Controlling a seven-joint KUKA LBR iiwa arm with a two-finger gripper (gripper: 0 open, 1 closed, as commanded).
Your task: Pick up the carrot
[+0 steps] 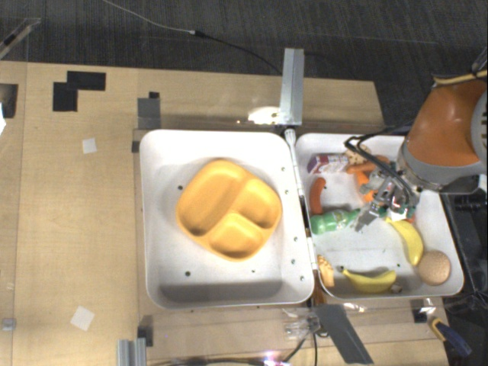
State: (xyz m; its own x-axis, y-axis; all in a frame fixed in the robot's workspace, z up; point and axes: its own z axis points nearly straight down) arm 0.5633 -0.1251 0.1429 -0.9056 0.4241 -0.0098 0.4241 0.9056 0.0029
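My jaws hang low in the right bin, and I cannot tell if they are shut or not, because my wrist and its wires hide them. Nothing shows between them.

The carrot is just up and to the left of my jaws, near the back of the bin. My black wires lie partly across it, so I see only a bit of orange. A small packet sits right next to it.

Here is what could go wrong. The bin is crowded. A green bottle lies just beside my jaws, and a red sausage is close to it. If I close here, I think I could pinch the bottle, or nothing.

A banana lies under my wrist, with another banana and a brown ball at the front. I could bump them.

The left bin holds a yellow tray, well apart.
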